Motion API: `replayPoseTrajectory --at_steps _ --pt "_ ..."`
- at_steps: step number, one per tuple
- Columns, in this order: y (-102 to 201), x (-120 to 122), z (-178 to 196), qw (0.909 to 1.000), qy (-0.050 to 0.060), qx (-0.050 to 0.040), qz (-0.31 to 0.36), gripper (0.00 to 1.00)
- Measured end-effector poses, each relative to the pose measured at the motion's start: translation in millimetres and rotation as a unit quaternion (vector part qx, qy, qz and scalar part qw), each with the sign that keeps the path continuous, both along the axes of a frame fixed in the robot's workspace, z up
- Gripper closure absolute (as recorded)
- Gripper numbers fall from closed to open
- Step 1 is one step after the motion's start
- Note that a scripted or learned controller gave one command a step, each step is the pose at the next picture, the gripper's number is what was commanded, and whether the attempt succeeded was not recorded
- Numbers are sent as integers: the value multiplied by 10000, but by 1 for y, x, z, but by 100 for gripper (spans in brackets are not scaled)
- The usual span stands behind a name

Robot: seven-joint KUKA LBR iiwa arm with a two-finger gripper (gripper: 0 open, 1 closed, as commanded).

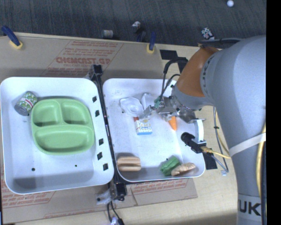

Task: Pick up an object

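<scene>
Object candidates all sit in right bin (113,125): clear crumpled plastic (131,105) upper left, small box (143,127) mid, orange carrot-like piece (173,123), hot dog (129,163), green item (169,166) and bread piece (185,169) along the near edge. Gripper (155,108) low beside plastic, possibly touching it; can't tell its state. Left bin (9,139): green divided tray (63,125), can (25,102) touching it.

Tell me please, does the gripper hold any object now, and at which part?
It cannot be told. The gripper is low in the right bin, beside a clear plastic item; no object is visibly in it.
</scene>
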State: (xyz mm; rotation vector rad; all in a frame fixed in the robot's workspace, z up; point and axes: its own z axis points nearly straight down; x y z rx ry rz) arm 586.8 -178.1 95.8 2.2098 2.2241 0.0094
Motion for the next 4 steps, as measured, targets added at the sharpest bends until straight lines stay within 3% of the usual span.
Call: replayPoseTrajectory --at_steps 1,2,3,4 --pt "1 0 11 10000 8 13 35 100" --pt "-6 -41 136 10000 34 -4 -11 100" --pt "-5 -42 135 10000 43 2 -10 0" --pt "-32 -20 3 10000 31 -8 -12 0"
